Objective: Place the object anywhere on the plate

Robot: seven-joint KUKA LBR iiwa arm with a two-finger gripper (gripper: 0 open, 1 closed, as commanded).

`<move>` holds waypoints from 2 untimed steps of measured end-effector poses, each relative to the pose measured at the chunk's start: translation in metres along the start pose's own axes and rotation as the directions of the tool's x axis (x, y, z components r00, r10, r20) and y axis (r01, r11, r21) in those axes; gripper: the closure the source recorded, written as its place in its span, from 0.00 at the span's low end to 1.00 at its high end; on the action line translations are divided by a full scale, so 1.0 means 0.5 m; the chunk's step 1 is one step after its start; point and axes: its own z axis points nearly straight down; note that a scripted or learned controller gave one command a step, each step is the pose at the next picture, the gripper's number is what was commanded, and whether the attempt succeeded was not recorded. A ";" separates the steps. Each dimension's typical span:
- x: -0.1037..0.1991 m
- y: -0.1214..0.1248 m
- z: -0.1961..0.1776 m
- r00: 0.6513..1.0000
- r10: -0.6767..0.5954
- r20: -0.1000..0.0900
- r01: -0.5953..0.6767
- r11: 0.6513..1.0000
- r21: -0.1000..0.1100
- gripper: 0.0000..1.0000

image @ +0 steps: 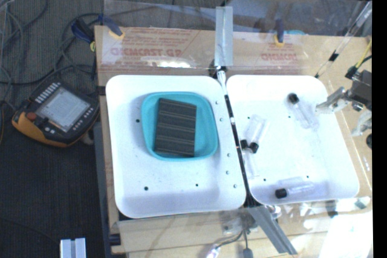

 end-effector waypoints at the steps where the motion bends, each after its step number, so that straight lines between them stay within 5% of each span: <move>1: -0.020 0.008 -0.147 0.991 0.133 0.000 -0.133 0.991 0.000 0.00; 2: -0.020 0.008 -0.146 0.991 0.133 0.000 -0.133 0.991 0.000 0.00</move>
